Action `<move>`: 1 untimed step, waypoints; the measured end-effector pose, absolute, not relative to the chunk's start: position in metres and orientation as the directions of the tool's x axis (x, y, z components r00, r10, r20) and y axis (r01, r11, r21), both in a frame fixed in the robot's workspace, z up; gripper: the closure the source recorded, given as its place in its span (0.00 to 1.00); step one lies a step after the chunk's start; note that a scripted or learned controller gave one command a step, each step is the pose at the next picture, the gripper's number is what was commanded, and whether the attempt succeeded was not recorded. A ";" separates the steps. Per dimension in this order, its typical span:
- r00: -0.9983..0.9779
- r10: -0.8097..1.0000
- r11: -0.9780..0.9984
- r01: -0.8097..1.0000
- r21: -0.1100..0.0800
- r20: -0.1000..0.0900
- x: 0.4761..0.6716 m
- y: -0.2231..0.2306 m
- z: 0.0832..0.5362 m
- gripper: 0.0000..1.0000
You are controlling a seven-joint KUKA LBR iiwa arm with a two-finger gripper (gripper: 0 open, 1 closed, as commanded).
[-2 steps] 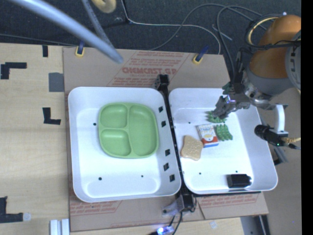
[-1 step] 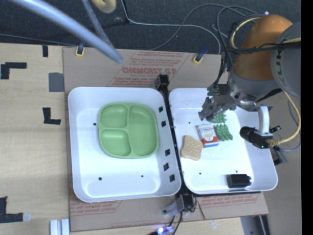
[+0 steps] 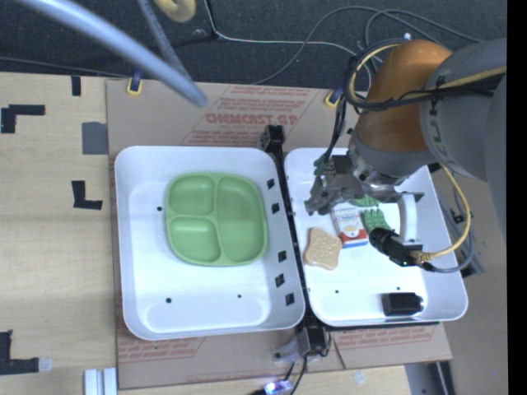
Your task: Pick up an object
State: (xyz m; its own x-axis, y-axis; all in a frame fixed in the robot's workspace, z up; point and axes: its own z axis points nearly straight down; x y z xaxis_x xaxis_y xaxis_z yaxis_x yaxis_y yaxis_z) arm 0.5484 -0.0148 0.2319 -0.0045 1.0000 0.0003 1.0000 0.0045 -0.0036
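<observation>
A small white carton (image 3: 352, 225) with red and blue print lies flat in the right bin (image 3: 436, 307), directly beneath the arm's gripper (image 3: 342, 194); whether the jaws are wide or closed cannot be told. A tan cracker-shaped piece (image 3: 323, 249) sits just beside the carton, a green item (image 3: 376, 218) on its other side.

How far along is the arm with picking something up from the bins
Done: the arm has reached over the right bin, and its gripper sits low above the small carton. In hand: nothing visibly lifted. The cracker, the carton and the black block lie on the bin floor. Left: grasp one and raise it.
</observation>
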 end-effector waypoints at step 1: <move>-0.006 1.000 0.006 1.000 -0.002 0.001 0.539 0.042 0.239 1.00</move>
State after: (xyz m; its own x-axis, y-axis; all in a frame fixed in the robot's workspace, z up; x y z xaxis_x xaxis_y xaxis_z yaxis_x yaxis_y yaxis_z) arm 0.5393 0.0419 0.2388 -0.0058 1.0000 0.0008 1.0000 0.0058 -0.0018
